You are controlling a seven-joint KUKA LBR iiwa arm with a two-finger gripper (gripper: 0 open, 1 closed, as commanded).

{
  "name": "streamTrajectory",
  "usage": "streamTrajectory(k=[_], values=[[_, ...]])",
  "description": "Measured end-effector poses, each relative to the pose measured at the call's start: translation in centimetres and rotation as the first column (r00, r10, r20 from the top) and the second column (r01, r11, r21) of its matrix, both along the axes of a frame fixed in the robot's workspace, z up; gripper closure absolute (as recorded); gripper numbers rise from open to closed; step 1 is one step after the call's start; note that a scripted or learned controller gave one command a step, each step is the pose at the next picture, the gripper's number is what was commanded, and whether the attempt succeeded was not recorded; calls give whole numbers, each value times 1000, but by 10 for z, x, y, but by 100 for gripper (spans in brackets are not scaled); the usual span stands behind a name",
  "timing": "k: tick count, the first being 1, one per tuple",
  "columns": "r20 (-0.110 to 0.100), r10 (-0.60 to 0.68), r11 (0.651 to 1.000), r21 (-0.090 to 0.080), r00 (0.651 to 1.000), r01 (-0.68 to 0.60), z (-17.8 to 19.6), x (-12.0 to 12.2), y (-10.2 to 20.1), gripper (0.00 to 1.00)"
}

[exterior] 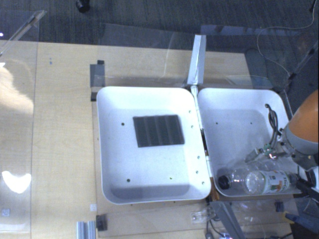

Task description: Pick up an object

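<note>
Against the near wall of the right-hand bin [234,103] lies a clear plastic bottle [251,180], its long axis running across the view, black cap pointing left. Just above its right half hangs the gripper [269,152]; its opening I cannot tell.

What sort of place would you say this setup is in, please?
Probably a robotics lab grasping station: two shallow white plastic bins sit side by side on a pale wooden bench, a grey arm with an orange band reaches in, and loose cables trail near a clear plastic bottle.
</note>
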State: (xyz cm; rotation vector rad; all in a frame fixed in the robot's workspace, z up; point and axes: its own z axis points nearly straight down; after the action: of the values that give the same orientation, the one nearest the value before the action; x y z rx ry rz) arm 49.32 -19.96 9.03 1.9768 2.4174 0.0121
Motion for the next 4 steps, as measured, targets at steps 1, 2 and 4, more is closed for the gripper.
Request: streamTrajectory(k=[1, 2, 4], values=[[-2, 5, 1000, 5, 1000, -5, 0, 39, 65, 0], [-2, 163, 987, 0, 987, -163, 0, 40, 97, 0], [-7, -406, 914, 10, 914, 407, -1, 85, 110, 0]])
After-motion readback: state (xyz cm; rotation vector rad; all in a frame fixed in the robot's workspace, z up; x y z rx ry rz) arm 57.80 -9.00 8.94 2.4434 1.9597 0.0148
